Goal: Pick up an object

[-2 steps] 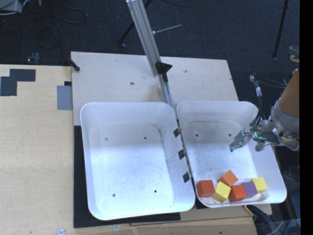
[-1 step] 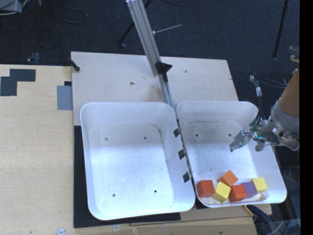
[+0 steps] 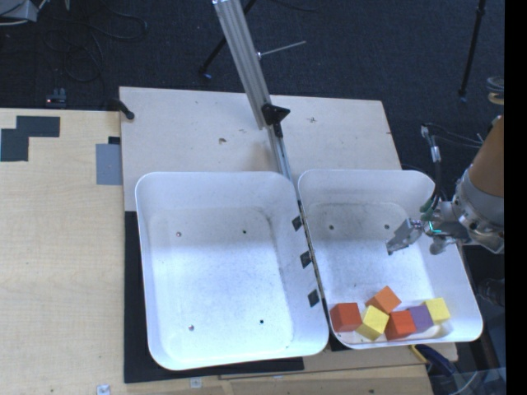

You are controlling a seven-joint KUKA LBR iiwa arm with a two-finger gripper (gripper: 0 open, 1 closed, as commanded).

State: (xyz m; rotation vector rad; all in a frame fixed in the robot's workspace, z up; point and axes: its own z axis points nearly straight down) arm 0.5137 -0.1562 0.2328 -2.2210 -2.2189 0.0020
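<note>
**Tight cluster, easy miss**

The two-finger metal gripper (image 3: 418, 237) hangs at three o'clock over the right shallow white plastic bin (image 3: 362, 189), parted, holding nothing. Small coloured wooden blocks (image 3: 389, 312) crowd at five o'clock, touching; fingers may jam between neighbours.

A dark carpeted floor (image 3: 370, 39) spread behind the bench, strewn with black cables (image 3: 90, 31) and a stand's thin legs (image 3: 473, 39). A pale wooden board (image 3: 189, 130) lay on the bench, beside a light plywood tabletop (image 3: 58, 262) marked with grey patches (image 3: 107, 163). A slanted aluminium rail (image 3: 245, 60) rose over the board.
</note>
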